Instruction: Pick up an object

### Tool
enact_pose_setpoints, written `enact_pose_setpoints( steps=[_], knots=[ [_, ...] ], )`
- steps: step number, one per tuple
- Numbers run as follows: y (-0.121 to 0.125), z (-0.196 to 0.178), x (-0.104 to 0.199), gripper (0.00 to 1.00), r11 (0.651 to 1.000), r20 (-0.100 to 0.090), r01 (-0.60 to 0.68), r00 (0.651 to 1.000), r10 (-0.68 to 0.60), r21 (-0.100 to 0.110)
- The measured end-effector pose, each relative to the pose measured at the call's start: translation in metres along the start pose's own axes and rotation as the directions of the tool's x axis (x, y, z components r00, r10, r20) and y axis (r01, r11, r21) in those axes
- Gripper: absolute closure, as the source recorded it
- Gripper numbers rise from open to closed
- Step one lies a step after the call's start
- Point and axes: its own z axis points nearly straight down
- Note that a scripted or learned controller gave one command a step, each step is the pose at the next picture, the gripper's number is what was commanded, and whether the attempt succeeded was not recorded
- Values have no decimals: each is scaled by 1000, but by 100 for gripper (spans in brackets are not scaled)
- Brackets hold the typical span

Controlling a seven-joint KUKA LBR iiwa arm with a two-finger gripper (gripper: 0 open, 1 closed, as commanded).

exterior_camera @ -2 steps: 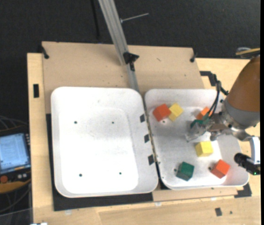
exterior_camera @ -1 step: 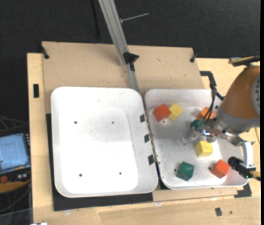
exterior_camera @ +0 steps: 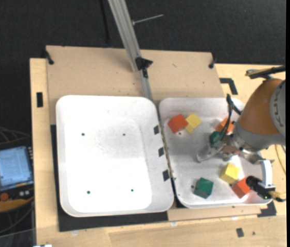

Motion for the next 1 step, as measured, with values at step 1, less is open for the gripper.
enact_pose_setpoints(
  steps=[1],
  knots=[
    [1, -12, 0, 100, 1000, -2, -6, 1000, 6, -6]
  ],
)
